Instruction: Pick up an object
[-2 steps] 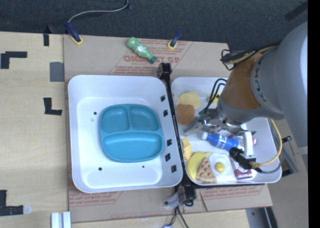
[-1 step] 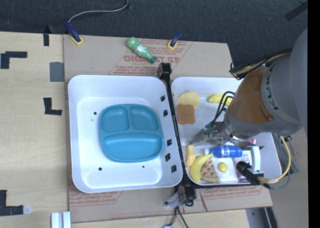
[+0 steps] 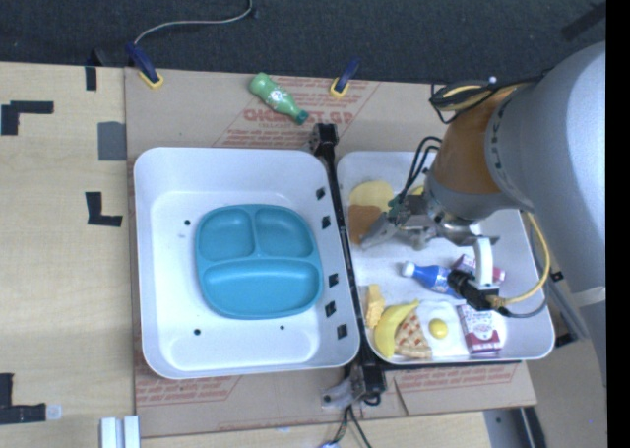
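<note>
The gripper (image 3: pixel 394 223) hangs low in the right bin (image 3: pixel 512 343), just beside a brown bun (image 3: pixel 362 223); its grip cannot be made out.

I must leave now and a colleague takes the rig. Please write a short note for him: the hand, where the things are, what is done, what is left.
Hand: low in the right bin, at its upper left, beside the brown-and-yellow toy food. Whether it is open or shut cannot be judged, and nothing is seen between its fingers.
Right bin: blue-and-white tube in the middle, banana, waffle and a small red-and-white carton along the front.
Left bin: blue divided plate.
Green toy bottle lies on the bench behind the bins.
Done: no pick confirmed.
Left: grasp one object and lift it.
</note>
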`<state>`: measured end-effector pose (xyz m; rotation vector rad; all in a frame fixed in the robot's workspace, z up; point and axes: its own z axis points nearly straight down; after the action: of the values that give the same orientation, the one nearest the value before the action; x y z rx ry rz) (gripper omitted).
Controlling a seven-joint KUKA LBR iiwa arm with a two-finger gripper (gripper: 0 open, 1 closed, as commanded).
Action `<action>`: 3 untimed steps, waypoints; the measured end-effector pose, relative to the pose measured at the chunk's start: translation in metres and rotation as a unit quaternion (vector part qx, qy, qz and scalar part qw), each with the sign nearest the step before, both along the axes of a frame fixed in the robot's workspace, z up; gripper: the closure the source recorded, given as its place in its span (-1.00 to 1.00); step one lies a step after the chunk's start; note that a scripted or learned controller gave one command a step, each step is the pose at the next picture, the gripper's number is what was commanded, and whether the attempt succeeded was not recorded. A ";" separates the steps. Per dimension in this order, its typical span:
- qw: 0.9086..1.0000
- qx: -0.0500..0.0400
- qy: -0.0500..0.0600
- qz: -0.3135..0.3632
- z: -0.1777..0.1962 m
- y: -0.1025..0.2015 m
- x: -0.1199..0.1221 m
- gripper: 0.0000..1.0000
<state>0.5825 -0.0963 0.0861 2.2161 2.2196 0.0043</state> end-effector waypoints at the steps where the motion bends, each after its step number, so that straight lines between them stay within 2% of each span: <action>1: 1.000 0.000 0.000 -0.001 0.000 -0.025 -0.032 -1.00; 2: 1.000 0.000 0.003 0.000 0.059 -0.021 -0.021 -1.00; 3: 1.000 0.001 0.002 -0.001 0.000 -0.036 -0.036 -1.00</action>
<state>0.5465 -0.1320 0.0859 2.2204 2.2215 0.0011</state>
